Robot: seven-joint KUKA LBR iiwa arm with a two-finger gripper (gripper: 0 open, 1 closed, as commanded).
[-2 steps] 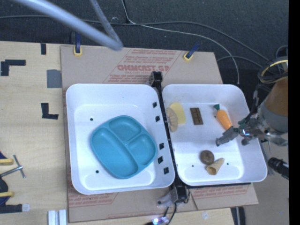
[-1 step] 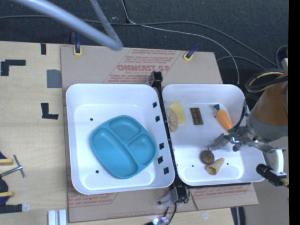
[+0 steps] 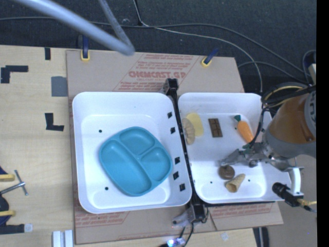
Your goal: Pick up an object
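Observation:
The right bin holds several small toy foods: a pale yellow round piece, a brown chocolate bar, an orange carrot, a brown round lump and a tan cone. My gripper reaches in from the right, low over the bin floor, with its fingers open just above the brown lump. Nothing sits between them.
The left bin holds a blue divided plate. A black divider joins the two bins. Cables run across the dark surface behind, and the arm's orange band hangs over the right bin's edge.

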